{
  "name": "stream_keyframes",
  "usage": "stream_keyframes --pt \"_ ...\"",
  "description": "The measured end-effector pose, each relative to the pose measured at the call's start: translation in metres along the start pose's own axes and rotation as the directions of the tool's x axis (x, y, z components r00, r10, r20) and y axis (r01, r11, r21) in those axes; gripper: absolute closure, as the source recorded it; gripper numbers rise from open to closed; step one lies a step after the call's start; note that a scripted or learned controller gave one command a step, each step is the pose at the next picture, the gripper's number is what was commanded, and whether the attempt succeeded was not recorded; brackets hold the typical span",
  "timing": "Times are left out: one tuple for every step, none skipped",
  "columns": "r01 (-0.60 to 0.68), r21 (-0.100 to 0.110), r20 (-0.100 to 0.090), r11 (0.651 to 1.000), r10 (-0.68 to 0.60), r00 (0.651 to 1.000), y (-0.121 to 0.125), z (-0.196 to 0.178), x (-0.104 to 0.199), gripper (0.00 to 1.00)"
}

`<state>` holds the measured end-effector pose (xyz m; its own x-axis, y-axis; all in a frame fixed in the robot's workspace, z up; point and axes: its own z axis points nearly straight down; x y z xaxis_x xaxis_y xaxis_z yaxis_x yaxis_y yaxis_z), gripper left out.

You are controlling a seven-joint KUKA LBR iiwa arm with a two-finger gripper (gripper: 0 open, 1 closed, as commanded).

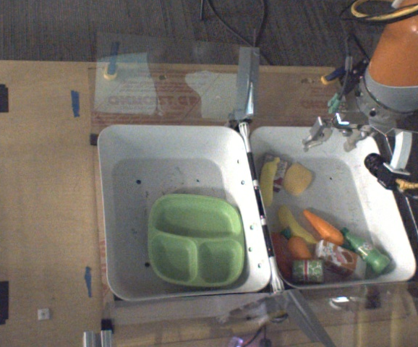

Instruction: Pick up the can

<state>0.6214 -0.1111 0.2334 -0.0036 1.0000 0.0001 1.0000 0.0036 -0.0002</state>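
Camera view, looking down on the bench [35, 215]. I take the right bin [404, 244] as my landmark. Inside it, at its near edge and toward its left, I see the can [307, 270] lying on its side, red at one end and green around the body. Touching the can's right end is a red-and-white packet [337, 257], and just beyond that lies a green bottle [367, 252], tilted, its base close to the bin's near right corner. An orange carrot [322, 226] lies diagonally near the bin's middle, with a yellow banana [293, 223] just to its left and a small orange piece [299, 248] directly above the can. At the bin's far left, a second banana [268, 180] stands along the left wall, with a small printed pack [279, 170] and a pale yellow lump [298, 178] beside it.

The gripper [334, 134] hangs over the bin's far right corner, well apart from the can. Its two fingers [316, 135] are spread, with nothing between them. The arm [403, 53], with its orange band, rises from the bin's far right side.

To the left of the landmark, touching it along the shared rim, sits the left bin [122, 194]. It holds a green tray [196, 239] with three compartments, set toward its near right part. Blue tape [75, 103] marks the bench beyond the left bin.
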Motion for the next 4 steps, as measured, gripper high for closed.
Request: stream_keyframes --pt "0.048 -0.011 0.002 0.999 -0.048 0.999 0.025 0.14 -0.054 0.0" --pt "0.009 0.005 -0.016 1.0 -0.008 1.0 0.048 0.144 -0.096 0.0" --pt "0.009 0.006 -0.015 1.0 -0.009 1.0 0.048 0.145 -0.096 0.0" --pt "-0.046 -0.003 0.002 0.999 0.046 0.999 0.011 -0.014 -0.104 0.0"
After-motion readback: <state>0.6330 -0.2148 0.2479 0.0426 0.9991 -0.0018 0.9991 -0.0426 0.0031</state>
